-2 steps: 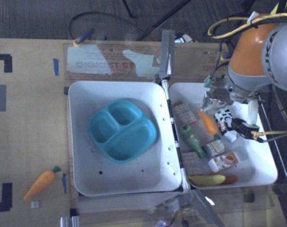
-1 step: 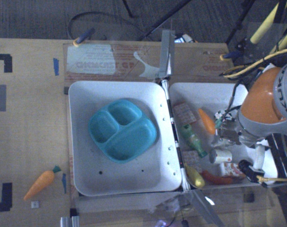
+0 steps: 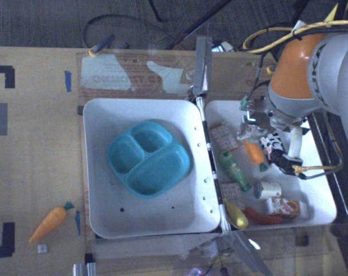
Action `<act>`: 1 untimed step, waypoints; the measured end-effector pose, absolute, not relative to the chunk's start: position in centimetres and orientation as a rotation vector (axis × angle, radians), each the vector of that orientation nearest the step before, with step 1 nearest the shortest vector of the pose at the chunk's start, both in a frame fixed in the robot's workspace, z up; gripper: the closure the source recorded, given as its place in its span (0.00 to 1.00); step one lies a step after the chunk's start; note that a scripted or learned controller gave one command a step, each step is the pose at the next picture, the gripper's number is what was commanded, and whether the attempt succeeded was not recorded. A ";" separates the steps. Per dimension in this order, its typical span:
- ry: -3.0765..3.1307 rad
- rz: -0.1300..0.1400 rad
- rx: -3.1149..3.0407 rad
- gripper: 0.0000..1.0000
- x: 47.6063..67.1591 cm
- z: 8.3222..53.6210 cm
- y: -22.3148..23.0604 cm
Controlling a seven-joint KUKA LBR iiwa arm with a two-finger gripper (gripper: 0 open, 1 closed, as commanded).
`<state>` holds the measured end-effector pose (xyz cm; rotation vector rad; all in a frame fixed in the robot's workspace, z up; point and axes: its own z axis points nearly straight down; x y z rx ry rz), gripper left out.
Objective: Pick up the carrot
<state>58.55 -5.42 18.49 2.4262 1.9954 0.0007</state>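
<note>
Carrot, orange with a green tip pointing toward the near edge, lies in the bin on the view's right, just below the gripper, which hangs low over the bin's far half. Whether the gripper is open or closed, or has any hold on the carrot, cannot be told from this angle. Crowding the carrot are a black-and-white toy cow just beside it on the arm's side, a brown cracker-like packet toward the bin's dividing wall, and a green bottle lying slantwise nearby. Nearer the front edge sit a small white cup, a red-and-orange juice carton, a red pepper-like piece and a yellow piece in the corner. The arm reaches in from the right, its orange band above the wrist and the grey link bending down toward the bin. In the left-hand bin a teal divided plate rests alone. Well apart, on the bare bench left of both bins, lies a second carrot, its green top tilted up toward the bin.
</note>
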 end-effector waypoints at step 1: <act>1.910 0.005 2.491 1.00 54.0 8.7 -10.2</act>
